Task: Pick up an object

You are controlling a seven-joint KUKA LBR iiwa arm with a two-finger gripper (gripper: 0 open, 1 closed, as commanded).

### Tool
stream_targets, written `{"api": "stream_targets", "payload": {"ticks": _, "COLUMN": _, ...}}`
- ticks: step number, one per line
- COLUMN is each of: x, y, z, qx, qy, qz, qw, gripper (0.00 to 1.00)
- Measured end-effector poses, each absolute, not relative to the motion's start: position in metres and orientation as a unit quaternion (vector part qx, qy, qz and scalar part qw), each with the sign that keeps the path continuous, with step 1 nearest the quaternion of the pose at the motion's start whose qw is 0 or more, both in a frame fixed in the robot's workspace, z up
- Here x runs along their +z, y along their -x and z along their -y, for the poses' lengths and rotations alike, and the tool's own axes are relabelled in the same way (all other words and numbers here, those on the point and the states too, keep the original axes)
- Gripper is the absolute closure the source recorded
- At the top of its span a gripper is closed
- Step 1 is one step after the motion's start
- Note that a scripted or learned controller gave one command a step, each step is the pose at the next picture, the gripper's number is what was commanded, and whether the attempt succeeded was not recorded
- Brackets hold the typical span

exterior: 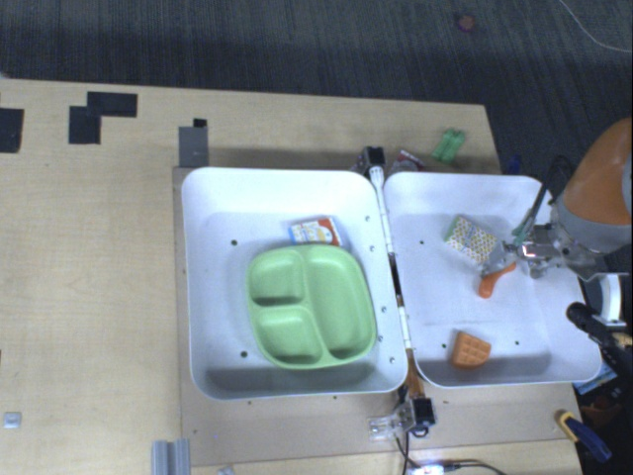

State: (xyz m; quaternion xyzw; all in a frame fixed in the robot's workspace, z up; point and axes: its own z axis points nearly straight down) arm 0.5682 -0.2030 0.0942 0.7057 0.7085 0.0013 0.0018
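Robot arm reaching into the right bin, its jaws low over a small orange piece beside a patterned packet, their state impossible to tell, so the pick looks underway, with nothing visibly lifted yet.

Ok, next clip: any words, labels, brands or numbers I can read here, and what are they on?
No text can be read in this view.
Small card behind the green tray, left bin: red and blue print, too blurred to read.
Patterned packet in the right bin: a dotted pattern, no legible words.
Green item on the bench: too small to tell.
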Motion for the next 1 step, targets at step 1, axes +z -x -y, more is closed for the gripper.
{"api": "stream_targets", "payload": {"ticks": 1, "x": 0.1050, "y": -0.5696, "z": 0.2025, "qx": 0.0026, "qy": -0.705, "qz": -0.709, "qw": 0.003, "gripper": 1.00}}
